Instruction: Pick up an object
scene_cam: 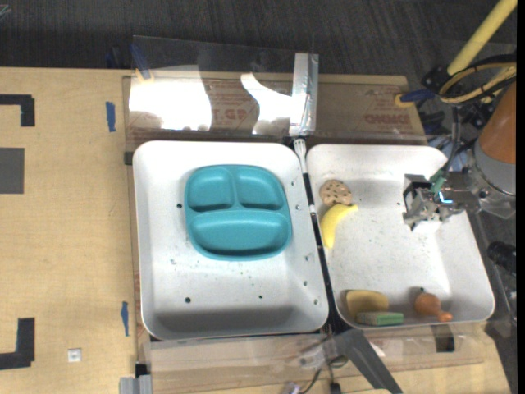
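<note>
Grey two-finger gripper (420, 209) hangs over the right white bin (459, 261); finger state cannot be told. Nothing lifted yet. Yellow plastic banana (333, 220) lies by the left wall, well apart from it.

Two shallow white bins are carried side by side on the table (57, 245), a pale wooden surface marked with black tape shapes (18, 109) and short blue tape strips (110, 116). The left bin (156, 294) and the right bin (459, 269) are set touching along their inner edges. Behind them, a flat brown cardboard sheet (361, 109) is laid, partly covered by shiny clear plastic (213, 89).
</note>
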{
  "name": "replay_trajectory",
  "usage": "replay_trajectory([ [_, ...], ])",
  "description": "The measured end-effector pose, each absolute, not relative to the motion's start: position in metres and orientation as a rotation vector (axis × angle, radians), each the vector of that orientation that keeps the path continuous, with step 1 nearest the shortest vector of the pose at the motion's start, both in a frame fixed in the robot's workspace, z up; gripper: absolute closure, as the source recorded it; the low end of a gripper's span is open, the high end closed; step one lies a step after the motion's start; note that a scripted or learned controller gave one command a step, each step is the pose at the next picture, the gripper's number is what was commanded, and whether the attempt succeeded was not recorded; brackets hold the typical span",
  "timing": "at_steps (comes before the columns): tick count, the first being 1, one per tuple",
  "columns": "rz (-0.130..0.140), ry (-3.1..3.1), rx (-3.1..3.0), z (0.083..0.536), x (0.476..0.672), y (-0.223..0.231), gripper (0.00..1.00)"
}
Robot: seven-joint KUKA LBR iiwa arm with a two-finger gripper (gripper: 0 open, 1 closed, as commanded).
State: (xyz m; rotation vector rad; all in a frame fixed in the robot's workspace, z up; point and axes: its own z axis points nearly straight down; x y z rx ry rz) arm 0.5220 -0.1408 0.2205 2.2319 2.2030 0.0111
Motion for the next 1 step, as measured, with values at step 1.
replay_trajectory([
  [1,0.001,2.285,2.161,0.2272,0.4952,-0.0467,1.0],
])
